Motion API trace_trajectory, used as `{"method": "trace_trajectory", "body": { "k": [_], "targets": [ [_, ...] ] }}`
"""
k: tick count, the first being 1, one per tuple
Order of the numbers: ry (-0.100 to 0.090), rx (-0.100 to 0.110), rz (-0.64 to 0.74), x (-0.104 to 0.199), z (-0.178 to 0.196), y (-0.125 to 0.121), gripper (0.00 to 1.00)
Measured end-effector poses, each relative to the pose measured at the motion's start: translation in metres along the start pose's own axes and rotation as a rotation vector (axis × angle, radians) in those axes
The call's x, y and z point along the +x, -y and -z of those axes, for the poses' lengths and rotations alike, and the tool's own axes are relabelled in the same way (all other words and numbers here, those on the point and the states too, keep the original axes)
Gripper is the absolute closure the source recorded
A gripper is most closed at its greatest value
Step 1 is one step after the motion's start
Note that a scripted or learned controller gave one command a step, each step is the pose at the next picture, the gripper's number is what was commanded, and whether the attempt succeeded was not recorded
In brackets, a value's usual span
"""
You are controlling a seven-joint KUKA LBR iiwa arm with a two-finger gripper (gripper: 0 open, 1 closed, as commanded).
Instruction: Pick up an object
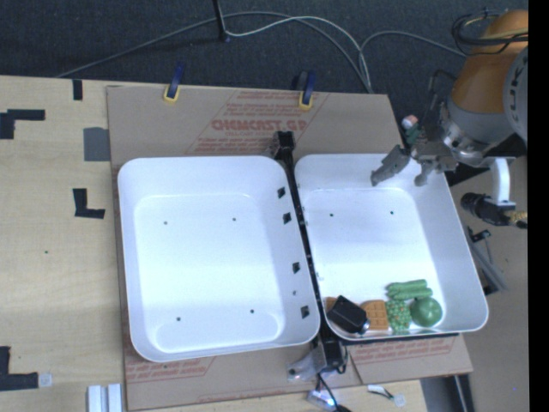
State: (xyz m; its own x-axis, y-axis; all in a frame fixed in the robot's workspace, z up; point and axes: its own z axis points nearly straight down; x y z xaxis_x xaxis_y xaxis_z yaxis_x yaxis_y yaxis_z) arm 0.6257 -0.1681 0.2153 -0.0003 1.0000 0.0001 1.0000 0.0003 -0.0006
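Robotics lab, taped bench [51, 230], clamped cardboard sheet [249, 123], trailing cables [292, 24], two white bins [206, 256]

1. The gripper [403, 172] hangs open at the upper right, over the right bin's [369, 230] far rim.
2. A black block [347, 315], orange waffle [374, 312] and green toys [412, 302] cluster at lower right.
3. The left bin [206, 256] sits beside it.

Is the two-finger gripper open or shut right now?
Open: the two-finger gripper shows its two grey fingers splayed apart over the right white bin's far edge, nothing between them.
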Motion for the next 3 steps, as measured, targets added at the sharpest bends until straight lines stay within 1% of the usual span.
{"method": "trace_trajectory", "body": {
  "k": [1, 2, 3],
  "targets": [
    [-0.001, 0.006, -0.001, 0.01, -0.052, 0.053, 0.0],
    [0.0, 0.0, 0.001, 0.01, -0.039, 0.051, 1.0],
    [0.0, -0.008, 0.002, 0.041, 0.047, 0.102, 1.0]
  ]
}}
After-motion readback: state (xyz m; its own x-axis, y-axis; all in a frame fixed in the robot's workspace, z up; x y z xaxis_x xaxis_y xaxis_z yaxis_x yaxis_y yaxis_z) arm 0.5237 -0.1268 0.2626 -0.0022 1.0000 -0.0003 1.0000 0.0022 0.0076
